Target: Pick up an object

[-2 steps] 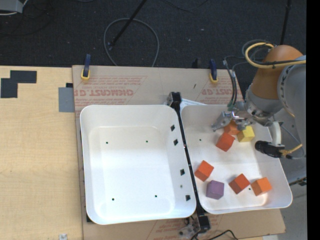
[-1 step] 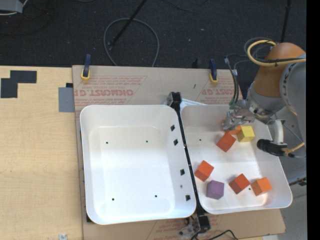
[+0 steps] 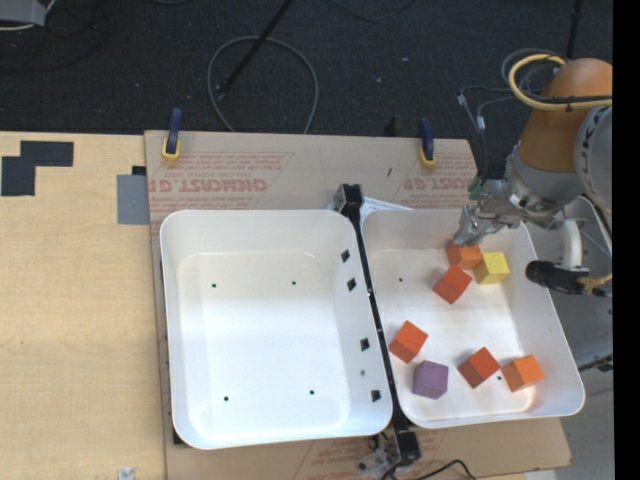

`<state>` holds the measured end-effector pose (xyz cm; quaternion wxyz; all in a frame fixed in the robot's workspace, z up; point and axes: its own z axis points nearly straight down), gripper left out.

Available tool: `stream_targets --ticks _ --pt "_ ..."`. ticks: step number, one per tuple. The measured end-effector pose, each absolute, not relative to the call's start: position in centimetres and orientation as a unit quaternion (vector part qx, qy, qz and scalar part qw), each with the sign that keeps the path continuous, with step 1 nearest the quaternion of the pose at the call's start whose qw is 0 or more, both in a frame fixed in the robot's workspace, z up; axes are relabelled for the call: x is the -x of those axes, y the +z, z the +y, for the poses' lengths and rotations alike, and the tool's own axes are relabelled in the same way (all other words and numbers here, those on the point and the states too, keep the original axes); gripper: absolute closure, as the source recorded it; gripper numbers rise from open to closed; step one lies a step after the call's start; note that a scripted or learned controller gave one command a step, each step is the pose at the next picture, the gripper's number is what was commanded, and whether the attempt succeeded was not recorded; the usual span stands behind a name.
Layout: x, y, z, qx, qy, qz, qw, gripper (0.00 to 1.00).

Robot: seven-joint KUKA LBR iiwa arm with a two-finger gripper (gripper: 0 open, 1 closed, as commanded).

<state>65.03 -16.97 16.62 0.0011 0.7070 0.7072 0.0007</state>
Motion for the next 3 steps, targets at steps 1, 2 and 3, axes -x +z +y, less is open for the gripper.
stream_targets --ticks 1,2,3 --pt "-65.1 20.9 -16.6 -0.707 0.0009 0.707 0.001 1.0" --pt "-65.2 24.3 -16.6 -0.707 0.0007 0.707 0.001 1.0" --pt "-64.0 23.4 -12.0 -0.706 -0.0001 0.708 -0.001 1.0"
